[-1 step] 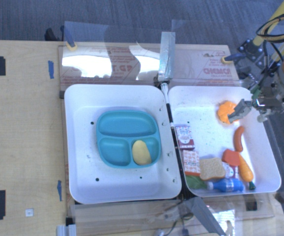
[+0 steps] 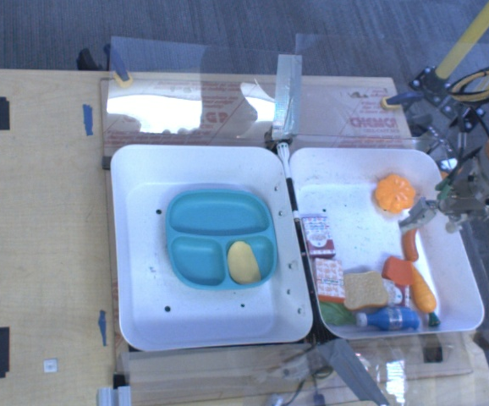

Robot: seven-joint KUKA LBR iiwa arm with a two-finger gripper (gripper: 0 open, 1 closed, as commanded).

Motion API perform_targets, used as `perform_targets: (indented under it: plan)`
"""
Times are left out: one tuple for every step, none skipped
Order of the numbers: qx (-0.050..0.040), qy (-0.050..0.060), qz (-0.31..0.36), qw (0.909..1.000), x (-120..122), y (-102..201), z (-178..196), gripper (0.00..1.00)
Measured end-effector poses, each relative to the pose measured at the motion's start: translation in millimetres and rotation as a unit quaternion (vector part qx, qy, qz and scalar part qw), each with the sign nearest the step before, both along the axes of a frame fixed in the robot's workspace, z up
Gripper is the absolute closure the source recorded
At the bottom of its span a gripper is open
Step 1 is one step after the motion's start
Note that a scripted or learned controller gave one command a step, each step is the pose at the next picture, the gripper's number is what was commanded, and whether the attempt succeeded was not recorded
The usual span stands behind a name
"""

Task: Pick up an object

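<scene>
Two white bins sit side by side on the bench. The left bin [image 2: 134, 252] holds one blue tray [image 2: 219, 237] in its middle. The tray has three parts. One yellow potato-shaped thing [image 2: 244, 262] lies in the tray's lower right part.

The right bin [image 2: 346, 176] holds many small things. One orange ball-like fruit [image 2: 394, 193] sits near the bin's top right corner. Two small packets lie along the bin's left edge: one packet [image 2: 316, 233] higher up and a second packet [image 2: 328, 279] just below it. One slice of brown bread [image 2: 366, 289] lies near the bottom edge, touching the second packet. One blue bottle [image 2: 388, 319] lies on its side along the bottom edge. One green thing [image 2: 336, 313] peeks out to the left of the bottle. One carrot [image 2: 421, 293] lies slanted near the bottom right corner. One red-orange block [image 2: 397, 270] sits just beside the carrot. One small sausage-like thing [image 2: 409, 244] lies a little above that block, near the right edge.

The gripper [image 2: 420, 215] is over the right edge of the right bin, between the orange fruit and the sausage-like thing. I cannot tell how the claw is set. It is not clear that it touches anything.
</scene>
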State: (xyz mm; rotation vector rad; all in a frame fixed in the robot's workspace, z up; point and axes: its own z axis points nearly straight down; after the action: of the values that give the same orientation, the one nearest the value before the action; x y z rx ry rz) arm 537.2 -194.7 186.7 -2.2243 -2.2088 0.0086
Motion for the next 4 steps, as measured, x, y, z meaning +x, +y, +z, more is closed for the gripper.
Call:
perform_targets:
  plan:
    - [0.0026,-0.008,-0.010,0.9999,0,-10,-89,0.00]
    - [-0.0021,-0.011,-0.029,0.9995,85,-13,20,0.00]
    - [-0.0014,-0.008,-0.005,1.0000,81,8,-99,0.00]
    - [-0.0008,-0.006,-0.007,1.0000,119,26,-101,0.00]
